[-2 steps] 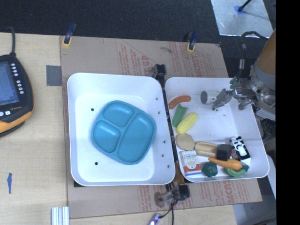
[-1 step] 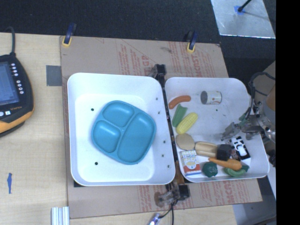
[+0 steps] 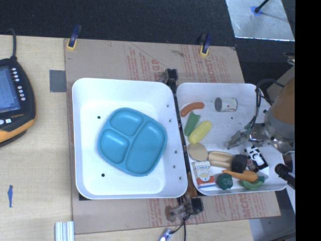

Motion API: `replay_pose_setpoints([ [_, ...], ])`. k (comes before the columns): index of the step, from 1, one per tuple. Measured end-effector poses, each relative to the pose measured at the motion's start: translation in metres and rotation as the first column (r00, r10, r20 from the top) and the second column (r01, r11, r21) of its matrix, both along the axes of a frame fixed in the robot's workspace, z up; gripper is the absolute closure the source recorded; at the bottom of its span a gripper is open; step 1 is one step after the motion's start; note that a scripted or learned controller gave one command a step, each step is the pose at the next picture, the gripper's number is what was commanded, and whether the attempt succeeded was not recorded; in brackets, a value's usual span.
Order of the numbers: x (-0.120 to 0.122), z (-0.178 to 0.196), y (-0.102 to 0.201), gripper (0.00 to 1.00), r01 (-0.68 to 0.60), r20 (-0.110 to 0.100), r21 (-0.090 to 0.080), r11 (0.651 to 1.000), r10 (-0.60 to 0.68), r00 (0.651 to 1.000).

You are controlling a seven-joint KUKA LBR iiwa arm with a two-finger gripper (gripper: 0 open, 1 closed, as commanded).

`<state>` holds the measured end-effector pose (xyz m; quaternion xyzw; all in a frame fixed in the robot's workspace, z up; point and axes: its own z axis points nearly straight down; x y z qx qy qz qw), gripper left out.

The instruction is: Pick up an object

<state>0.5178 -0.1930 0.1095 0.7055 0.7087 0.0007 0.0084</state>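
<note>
so the pile of toy food (image 3: 220, 157) sits in the right bin (image 3: 200, 92), just left of and below my claw (image 3: 239, 138). looks like light hollow plastic to me, stiff and a bit slick, nothing fragile. the corn (image 3: 199, 131) is my guess for the easiest grab: lies on its own, ridged, take it across the middle. the carrot (image 3: 243, 174) is thin and crowded by other bits. my claw hangs low over the bin's right half, fingers spread partway, nothing between them, tips near the floor but i can't tell if touching. blue plate (image 3: 132, 141) is way off to the left in the other bin.
</note>
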Motion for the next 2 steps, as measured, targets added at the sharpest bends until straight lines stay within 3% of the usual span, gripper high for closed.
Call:
replay_pose_setpoints([
  [1,0.049,-0.018,0.031,0.0,-0.002,-0.016,0.01,1.0,0.003,1.0],
  [2,0.125,-0.019,0.075,0.0,0.002,-0.025,0.013,1.0,-0.002,1.0],
])
